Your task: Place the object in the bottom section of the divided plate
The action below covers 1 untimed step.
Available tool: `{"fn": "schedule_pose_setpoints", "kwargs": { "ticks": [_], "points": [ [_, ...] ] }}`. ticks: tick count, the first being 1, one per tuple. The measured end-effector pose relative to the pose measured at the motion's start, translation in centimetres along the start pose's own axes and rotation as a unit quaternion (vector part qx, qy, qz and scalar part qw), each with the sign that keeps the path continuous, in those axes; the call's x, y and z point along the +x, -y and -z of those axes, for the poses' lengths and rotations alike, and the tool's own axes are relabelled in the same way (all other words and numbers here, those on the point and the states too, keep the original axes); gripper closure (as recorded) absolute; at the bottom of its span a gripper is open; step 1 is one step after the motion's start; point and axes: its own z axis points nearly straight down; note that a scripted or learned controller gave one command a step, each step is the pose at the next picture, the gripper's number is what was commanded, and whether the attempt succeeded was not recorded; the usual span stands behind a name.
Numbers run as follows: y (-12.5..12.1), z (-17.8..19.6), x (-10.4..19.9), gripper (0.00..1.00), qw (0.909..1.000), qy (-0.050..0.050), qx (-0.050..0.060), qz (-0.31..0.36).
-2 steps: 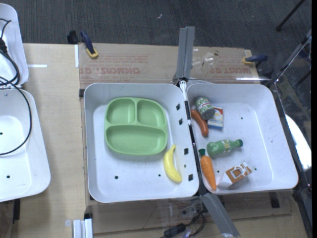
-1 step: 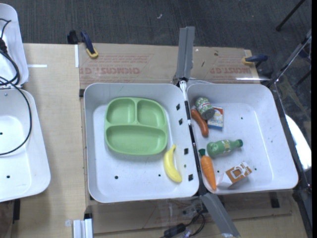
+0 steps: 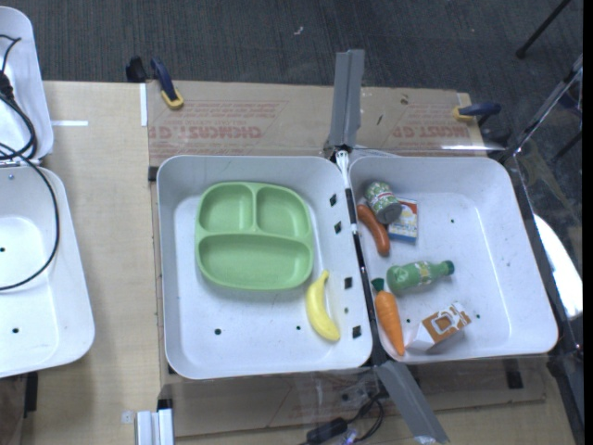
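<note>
There's the pale green plastic divided plate (image 3: 255, 237), lying flat in the left white bin (image 3: 185, 332), up toward its far-left part. It's a rounded rectangle with three sections: two smaller ones along the far side, one wide one across the near side. All three sections are bare green. Just off the plate's near-right corner lies a yellow toy banana (image 3: 321, 308), curved, lengthways from far to near, beside the plate's rim and resting on the bin floor, not in any section. Whether the banana's tip touches the rim, I can't tell from here.
</note>
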Motion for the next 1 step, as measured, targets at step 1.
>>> {"fn": "schedule_pose_setpoints", "kwargs": {
  "ticks": [1],
  "points": [
    [0.42,0.00,1.83,1.00,0.9302,0.000,0.001,-0.367]
  ]
}}
